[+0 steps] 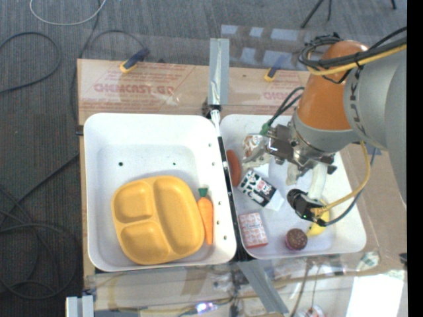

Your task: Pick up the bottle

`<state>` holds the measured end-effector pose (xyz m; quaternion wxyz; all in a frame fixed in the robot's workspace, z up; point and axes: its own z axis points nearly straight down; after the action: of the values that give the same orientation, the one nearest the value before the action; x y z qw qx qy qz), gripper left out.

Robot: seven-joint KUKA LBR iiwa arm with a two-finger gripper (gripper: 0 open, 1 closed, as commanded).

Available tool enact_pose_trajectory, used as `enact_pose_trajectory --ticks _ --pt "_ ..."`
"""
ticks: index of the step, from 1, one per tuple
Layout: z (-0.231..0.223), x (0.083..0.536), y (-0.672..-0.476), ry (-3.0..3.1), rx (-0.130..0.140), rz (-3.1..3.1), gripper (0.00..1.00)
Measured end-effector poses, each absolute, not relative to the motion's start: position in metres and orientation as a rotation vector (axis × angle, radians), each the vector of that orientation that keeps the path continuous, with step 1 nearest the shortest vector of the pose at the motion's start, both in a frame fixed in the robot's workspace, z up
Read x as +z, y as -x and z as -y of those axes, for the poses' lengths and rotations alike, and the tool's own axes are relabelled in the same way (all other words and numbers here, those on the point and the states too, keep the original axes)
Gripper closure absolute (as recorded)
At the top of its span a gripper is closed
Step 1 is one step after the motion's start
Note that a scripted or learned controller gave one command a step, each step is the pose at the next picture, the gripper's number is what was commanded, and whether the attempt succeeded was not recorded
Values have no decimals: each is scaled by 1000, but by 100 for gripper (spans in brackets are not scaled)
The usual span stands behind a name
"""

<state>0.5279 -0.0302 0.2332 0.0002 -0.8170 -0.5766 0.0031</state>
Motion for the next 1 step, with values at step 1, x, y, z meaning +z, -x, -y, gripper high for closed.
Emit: enact_pose_trajectory --ticks 1 --pt "-69 182 -482 2717 13 1571 0"
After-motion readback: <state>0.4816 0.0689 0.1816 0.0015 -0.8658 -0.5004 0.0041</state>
